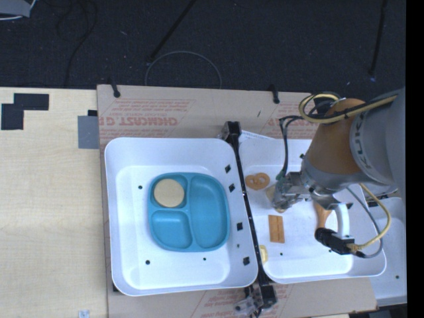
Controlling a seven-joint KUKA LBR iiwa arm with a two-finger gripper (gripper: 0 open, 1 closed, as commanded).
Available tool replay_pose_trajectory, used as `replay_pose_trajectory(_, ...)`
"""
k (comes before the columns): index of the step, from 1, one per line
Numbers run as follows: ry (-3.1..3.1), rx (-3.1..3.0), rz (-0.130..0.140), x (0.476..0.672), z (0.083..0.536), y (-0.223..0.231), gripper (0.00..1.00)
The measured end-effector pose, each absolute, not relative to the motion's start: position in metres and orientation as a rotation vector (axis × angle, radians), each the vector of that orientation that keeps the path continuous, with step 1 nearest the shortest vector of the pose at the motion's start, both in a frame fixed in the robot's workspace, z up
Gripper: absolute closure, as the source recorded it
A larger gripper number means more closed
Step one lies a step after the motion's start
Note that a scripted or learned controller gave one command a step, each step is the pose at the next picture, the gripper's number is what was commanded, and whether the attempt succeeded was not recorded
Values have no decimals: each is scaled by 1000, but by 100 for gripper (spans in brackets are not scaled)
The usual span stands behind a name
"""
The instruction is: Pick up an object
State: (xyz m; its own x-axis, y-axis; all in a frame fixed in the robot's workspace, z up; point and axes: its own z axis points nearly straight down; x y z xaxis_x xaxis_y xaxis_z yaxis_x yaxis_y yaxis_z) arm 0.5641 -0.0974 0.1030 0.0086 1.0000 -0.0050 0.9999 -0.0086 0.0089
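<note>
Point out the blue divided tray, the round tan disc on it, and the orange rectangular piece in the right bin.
blue divided tray (205, 211): camera view, bare floor of its large right compartment.
round tan disc (168, 192): camera view, centre of its top face.
orange rectangular piece (276, 228): camera view, middle of its flat face.

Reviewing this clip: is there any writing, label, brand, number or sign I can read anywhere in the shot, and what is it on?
Red print on the cardboard sheet under the bins, above the left bin: appears upside down or mirrored and blurred, so I cannot read it reliably.
More red print on the same cardboard at the bottom edge, below the bins: too small and blurred to read.
Nothing legible on the blue divided tray, the bins or the arm.
</note>
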Motion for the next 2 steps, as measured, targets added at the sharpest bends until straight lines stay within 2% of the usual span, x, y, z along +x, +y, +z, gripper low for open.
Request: replay_pose_trajectory(2,2220,2219,3,563,225,-99,100)
